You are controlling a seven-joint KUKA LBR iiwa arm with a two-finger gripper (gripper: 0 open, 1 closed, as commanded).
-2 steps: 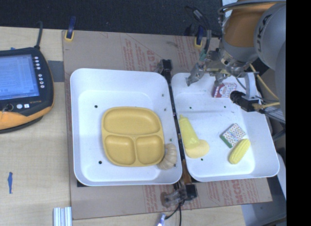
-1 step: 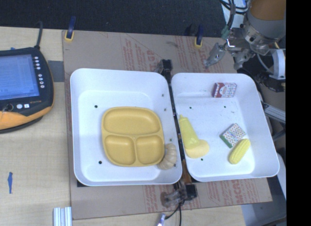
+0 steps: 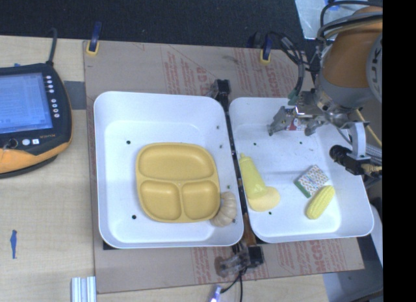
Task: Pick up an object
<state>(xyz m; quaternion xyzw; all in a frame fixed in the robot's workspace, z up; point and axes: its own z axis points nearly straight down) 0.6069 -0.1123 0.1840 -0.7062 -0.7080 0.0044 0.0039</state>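
Observation:
My gripper (image 3: 294, 124) hangs over the far part of the right bin (image 3: 351, 229), its two fingers spread open with nothing between them. Nearer the camera in that bin lie a pale yellow bottle-shaped toy (image 3: 256, 184) against the left wall, a small green-and-white patterned block (image 3: 311, 179), and a yellow corn cob (image 3: 320, 202) just below the block. The left bin (image 3: 110, 164) holds a yellow divided plate (image 3: 177, 181) and a beige knobbly object (image 3: 226, 210) touching its lower right corner.
A teach pendant with a lit screen (image 3: 26, 109) lies on the bench to the left of the bins. Clamps (image 3: 93, 39) (image 3: 265, 50) pin the cardboard sheet (image 3: 162, 67) under the bins. Cables (image 3: 292, 47) trail behind the arm's wrist.

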